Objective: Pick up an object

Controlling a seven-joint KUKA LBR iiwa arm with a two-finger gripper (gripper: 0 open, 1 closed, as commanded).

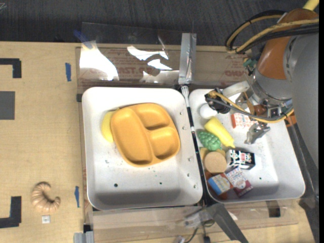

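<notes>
Two bins: left (96,135) holds an orange tray (144,133), right (283,166) toys; gripper (257,131) hangs open, empty.

Overhead slanted view onto both white bins (96,135)

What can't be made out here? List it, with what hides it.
- Yellow item in the left bin: mostly covered by the orange divided tray.
- Gripper over the right bin: too small and blurred among cables to read its state.
- Packet labels: too small to read.
- Arm: cut off by the right edge.
</notes>
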